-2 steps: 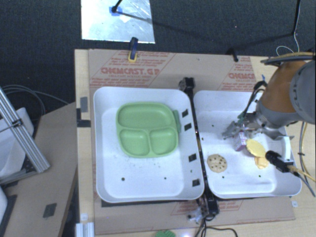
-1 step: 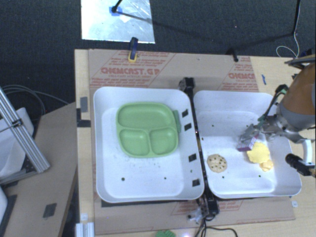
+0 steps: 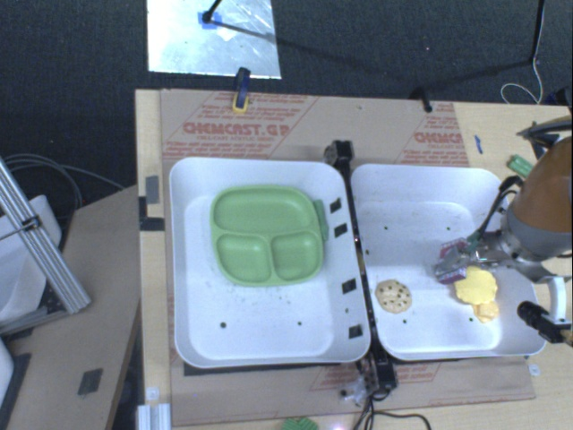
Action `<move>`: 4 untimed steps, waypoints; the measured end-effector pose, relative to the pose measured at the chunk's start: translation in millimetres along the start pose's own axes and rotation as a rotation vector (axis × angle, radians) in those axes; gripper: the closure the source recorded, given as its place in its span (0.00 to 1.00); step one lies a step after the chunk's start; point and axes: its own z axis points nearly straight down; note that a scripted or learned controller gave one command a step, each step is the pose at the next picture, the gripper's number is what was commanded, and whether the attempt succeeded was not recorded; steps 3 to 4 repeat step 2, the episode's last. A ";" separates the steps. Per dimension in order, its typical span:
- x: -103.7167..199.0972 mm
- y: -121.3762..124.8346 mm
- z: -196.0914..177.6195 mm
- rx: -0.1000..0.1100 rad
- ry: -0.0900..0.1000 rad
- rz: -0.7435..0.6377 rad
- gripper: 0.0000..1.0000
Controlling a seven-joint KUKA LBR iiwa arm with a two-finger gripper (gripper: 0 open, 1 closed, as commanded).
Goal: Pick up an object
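From the overhead camera, two shallow white plastic bins sit side by side on a brown cardboard-covered bench; the left bin (image 3: 192,330) holds a pale green, three-compartment plastic plate (image 3: 267,234), lying flat a little above the bin's middle; the right bin (image 3: 421,195) holds a round tan cookie with dark chips (image 3: 393,296) near its lower left corner, just beside the divider between the bins, and a soft yellow, irregularly shaped toy (image 3: 477,292) toward the lower right; the grey arm with its orange band (image 3: 546,200) enters from the right edge and bends down into the right bin, its two-finger gripper (image 3: 452,262) set low over the bin floor, just above and to the left of the yellow toy, touching or nearly touching its upper edge; the tip is a small grey and purplish blur, so whether the pincer is released, clenched or grasping anything cannot be told; the cookie lies apart from the gripper, to its lower left; beyond the bench, a shiny silver sheet (image 3: 213,25) rests on the dark floor.
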 end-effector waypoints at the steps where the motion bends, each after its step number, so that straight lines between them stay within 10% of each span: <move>1: -0.4 2.5 -11.7 -0.006 -0.002 -0.001 1.00; 2: 72.0 27.0 -108.7 -0.012 -0.001 -0.011 1.00; 4: 72.0 27.0 -108.7 -0.012 -0.001 -0.011 1.00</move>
